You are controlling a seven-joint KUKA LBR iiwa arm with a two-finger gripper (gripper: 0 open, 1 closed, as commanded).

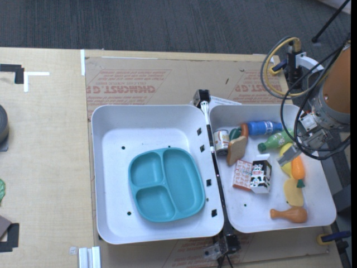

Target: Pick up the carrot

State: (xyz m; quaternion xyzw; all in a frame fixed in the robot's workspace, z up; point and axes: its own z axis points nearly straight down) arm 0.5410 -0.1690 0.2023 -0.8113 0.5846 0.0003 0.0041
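Pincer (290,156) hangs low at the right bin's (234,219) far right side, just above the carrot (298,168), seemingly placed for a grasp; whether it grips cannot be told. That carrot is a short orange piece lying between a green bottle (273,143) and a yellow toy (294,192).

The arm (337,88) is cut off by the right edge, its jaws lost among cables. A dark round object (3,126) on the tabletop's left edge is cropped, as is a green scrap (1,190).
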